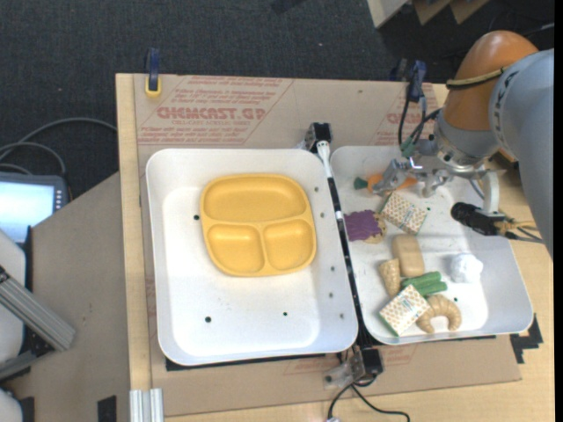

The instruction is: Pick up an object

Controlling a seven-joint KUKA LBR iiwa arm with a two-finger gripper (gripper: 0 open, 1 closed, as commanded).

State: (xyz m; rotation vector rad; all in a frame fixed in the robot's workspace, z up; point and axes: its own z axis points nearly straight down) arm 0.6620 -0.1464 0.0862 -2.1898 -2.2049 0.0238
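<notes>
The left bin (255, 315) and right bin (500, 290) look like smooth white plastic with a soft sheen. The yellow plate (258, 222) is smooth, satin plastic. The worktop (220, 112) is faced with matt brown paper printed in red. At six o'clock in the right bin, a tan croissant (440, 313) looks glossy. The carpet (176, 16) at twelve o'clock is dark and rough.

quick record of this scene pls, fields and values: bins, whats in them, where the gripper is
left bin: holds a yellow divided tray with three compartments
right bin: holds small toy foods
far items: orange and green piece, patterned cracker, purple piece
near items: beige block, green piece, croissant, second patterned cracker, white lump
gripper: over the right bin's far end, beside the orange and green piece
held object: none that I can see
</notes>
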